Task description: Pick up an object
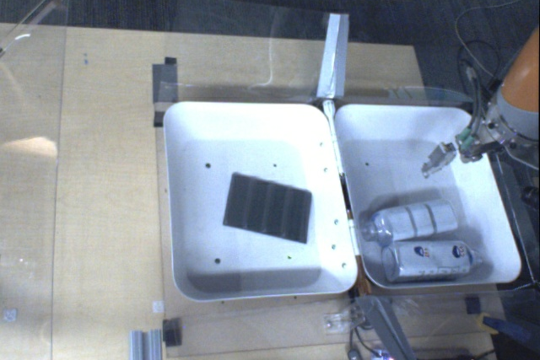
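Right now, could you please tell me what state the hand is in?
Hand: cannot be told whether open or closed; nothing visible in it. It sits above the right bin, apart from the two bottles.

arm (521, 93) cut off at right edge, tool (445, 154) blurred

A robotics lab; a wooden bench (101, 265) bears two white bins (181, 181), clear shields and loose cables (481, 29).

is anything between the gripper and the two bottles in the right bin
Nothing visible does. The gripper hangs over the right bin, toward its far right side. The two bottles lie side by side near the front wall, and only bare white bin floor shows between them and the gripper.
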`<state>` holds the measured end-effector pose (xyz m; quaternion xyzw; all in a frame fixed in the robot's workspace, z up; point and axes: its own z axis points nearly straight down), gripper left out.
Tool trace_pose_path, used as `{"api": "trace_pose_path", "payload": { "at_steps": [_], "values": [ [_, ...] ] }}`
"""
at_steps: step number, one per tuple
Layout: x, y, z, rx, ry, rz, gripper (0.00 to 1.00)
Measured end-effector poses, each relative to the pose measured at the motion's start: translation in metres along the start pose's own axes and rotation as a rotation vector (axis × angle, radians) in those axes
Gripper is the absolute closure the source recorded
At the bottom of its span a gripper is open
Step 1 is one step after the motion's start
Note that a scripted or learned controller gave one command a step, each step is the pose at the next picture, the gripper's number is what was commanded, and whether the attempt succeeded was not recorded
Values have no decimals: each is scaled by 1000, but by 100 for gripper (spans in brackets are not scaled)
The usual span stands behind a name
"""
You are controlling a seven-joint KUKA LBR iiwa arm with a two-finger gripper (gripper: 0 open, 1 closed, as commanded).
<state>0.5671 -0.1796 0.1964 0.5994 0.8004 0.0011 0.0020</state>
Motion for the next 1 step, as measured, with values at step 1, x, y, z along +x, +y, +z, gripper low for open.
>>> {"api": "trace_pose_path", "payload": {
  "at_steps": [1],
  "values": [
    [3, -48, 91, -37, -22, -51, 0]
  ]
}}
